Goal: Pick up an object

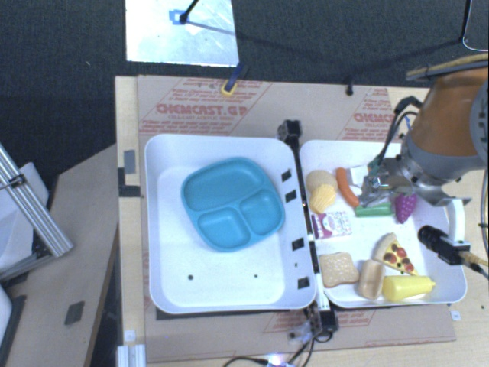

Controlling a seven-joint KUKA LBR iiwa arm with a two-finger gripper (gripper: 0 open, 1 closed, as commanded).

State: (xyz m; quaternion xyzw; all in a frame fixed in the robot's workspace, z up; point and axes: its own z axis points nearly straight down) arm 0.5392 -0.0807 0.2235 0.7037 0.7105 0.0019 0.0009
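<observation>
Your arm (451, 121) is reaching in from the right edge of the camera view, its orange band sitting above the grey wrist (432, 163). The wrist is angling downward and to the left, carrying the gripper (374, 189) ahead of it at the arm's lowest, leftmost end. The metal fingers (372, 182) are pointing down and left, away from the wrist.

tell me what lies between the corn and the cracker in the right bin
In the camera view, a small white packet with purple print lies between the corn above and the cracker below.
</observation>
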